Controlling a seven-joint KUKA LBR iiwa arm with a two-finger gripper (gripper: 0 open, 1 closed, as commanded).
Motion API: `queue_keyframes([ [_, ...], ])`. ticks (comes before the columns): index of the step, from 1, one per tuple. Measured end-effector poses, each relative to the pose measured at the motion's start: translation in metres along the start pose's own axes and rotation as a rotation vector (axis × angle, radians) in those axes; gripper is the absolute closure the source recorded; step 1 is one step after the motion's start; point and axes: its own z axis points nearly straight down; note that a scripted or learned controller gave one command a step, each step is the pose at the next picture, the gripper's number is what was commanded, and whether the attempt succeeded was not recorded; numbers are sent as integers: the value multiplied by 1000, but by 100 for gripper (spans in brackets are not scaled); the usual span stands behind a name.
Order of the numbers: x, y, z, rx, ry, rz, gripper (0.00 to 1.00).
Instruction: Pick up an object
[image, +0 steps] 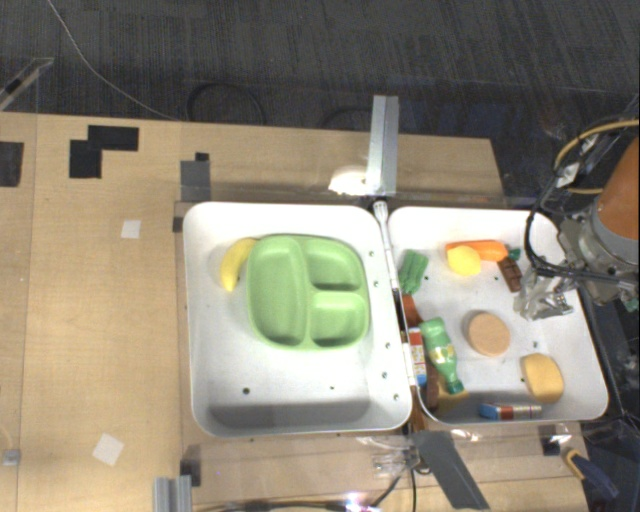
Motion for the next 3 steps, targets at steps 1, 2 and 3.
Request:
queue_keyframes([
  [1, 37, 5, 92, 4, -3, -259, 100],
  [2, 38, 4, 92, 6, -4, -259, 0],
  [3, 8, 91, 91, 7, -13, -160, 0],
])
